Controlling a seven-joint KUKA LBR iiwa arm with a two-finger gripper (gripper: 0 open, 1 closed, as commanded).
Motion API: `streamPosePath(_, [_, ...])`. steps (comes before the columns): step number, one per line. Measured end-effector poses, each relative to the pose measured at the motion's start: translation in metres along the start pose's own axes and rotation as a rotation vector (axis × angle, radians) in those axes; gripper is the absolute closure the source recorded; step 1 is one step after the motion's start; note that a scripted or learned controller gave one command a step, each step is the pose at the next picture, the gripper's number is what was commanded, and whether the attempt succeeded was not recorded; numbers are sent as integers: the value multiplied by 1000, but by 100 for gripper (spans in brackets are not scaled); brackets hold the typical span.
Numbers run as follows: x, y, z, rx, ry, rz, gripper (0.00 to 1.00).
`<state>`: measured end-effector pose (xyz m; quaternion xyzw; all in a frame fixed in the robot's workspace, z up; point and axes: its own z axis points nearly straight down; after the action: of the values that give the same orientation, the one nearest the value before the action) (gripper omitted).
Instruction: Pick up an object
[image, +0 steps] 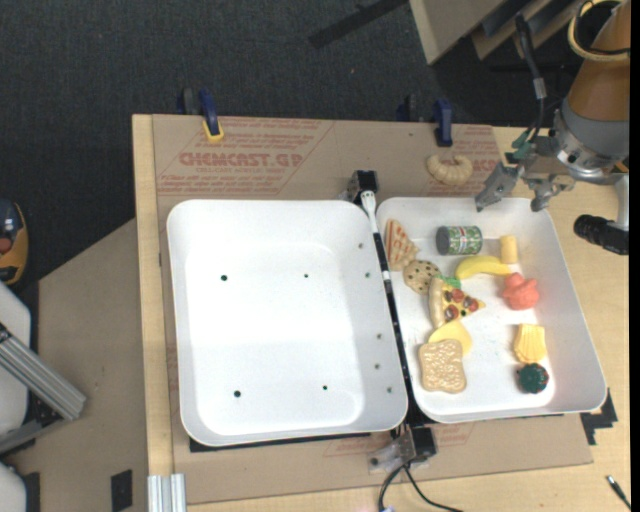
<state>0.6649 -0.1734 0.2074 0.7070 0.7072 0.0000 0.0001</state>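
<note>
Several toys are lying in your right bin, the banana stretching crosswise, while your gripper is hanging spread.

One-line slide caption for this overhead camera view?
Open claw hovers over right bin's far edge, above toy food; nothing grasped.

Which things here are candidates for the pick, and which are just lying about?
For the job, in the right bin: can, banana, pizza slice, cookie, toast, red toy, green ball; gripper above the bin's far edge.

Lying about: left bin, ring on the board, clamps.
</note>
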Motion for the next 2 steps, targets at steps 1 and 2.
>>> streamPosePath(1, [4, -20, 112, 10, 5, -2, 0])
streamPosePath(2, [64, -55, 117, -11, -4, -2, 0])
